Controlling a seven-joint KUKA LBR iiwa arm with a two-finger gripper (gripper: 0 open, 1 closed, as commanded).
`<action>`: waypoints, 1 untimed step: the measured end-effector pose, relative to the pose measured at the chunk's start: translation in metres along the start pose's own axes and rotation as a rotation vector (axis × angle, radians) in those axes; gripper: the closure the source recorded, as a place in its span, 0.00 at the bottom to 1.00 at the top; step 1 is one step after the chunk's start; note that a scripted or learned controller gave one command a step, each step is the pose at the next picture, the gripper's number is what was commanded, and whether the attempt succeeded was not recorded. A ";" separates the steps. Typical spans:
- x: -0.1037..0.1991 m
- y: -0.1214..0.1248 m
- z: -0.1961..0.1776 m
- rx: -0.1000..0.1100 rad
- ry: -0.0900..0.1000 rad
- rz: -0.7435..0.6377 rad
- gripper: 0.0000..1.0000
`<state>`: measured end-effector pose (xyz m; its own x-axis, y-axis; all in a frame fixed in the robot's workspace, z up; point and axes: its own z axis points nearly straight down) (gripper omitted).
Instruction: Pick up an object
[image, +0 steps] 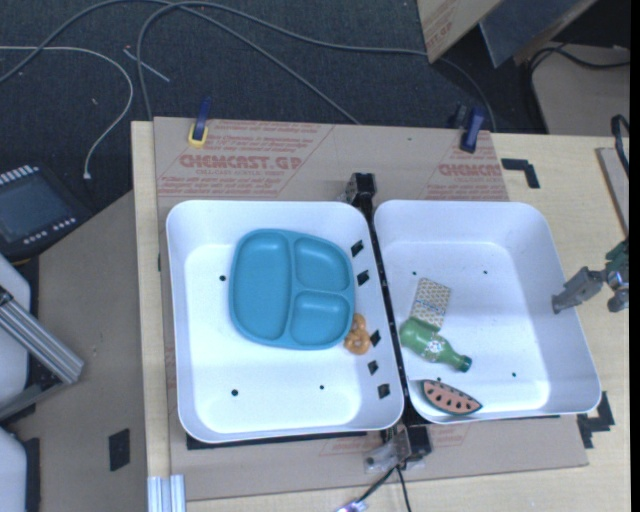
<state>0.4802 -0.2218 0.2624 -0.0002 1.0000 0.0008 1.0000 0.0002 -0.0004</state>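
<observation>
1. The two bins sit side by side on the bench, their inner walls touching along a clipped seam, so that things can be moved from one to the other.
2. The left bin carries a blue tray in its middle, lying flat. A small orange-brown piece lies just beside the tray's near right corner, close to the bin's right wall.
3. The right bin holds the likeliest things to pick. A green bottle lies on its side near the bin's left wall, neck pointing towards the near right.
4. A speckled grey packet lies flat just behind the bottle, its near edge touching or slightly under the bottle's base; which of the two cannot be told.
5. A watermelon slice lies by the near edge, towards the left corner, apart from the bottle.
6. All three sit loose and low in the bin's left half, open from above, which should suit a downward grasp.
7. The gripper hangs at the right bin's right edge, over or just outside the rim and well apart from the three things.
8. It touches nothing and nothing lies between its fingers. How far open they are cannot be told, as they are small and partly cut off.
9. By the look of it, no pick is in hand yet; the arm would have to cross to the bin's left half first.
</observation>
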 end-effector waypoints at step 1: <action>0.002 0.009 0.048 0.004 0.002 0.000 0.00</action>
<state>0.4893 -0.2196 0.2147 -0.0003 1.0000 0.0030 1.0000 0.0003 -0.0042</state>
